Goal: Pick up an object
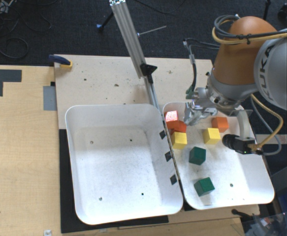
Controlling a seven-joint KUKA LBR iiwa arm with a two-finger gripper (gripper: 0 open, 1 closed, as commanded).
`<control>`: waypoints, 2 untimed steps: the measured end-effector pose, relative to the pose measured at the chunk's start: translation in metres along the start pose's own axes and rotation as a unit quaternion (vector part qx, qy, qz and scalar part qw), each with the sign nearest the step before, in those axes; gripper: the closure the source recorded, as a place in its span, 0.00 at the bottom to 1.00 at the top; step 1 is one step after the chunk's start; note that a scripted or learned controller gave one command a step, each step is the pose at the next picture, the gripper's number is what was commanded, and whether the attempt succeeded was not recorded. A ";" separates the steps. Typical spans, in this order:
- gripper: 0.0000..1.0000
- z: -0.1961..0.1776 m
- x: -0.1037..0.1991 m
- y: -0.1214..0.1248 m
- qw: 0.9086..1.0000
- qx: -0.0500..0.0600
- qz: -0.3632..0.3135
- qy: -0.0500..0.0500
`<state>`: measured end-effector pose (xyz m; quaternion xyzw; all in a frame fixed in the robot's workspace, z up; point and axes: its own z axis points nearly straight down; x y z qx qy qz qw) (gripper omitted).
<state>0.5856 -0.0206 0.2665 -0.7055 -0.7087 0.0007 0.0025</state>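
Several small blocks lie in the right bin (241, 191): an orange block (176, 127) with a yellow block (179, 139) just in front of it by the left wall, a second yellow block (212, 135), a second orange block (220, 124), and two green blocks (197, 156) (204, 186). A pale pink block (171, 116) sits at the bin's far left corner. My gripper (196, 116) hangs low over the far part of this bin, between the pink block and the right-hand orange block. Nothing shows between its fingers.
The left bin (79, 181) stands beside the right one, with black clips (168, 156) along the shared wall. A slanted aluminium post (133, 43) rises behind the bins. A blue and yellow clamp (60, 61) lies at the bench's far left corner.
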 end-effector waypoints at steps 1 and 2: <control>1.00 0.016 0.051 -0.002 1.000 0.000 0.000 0.000; 1.00 0.018 0.100 -0.014 1.000 0.001 0.000 0.000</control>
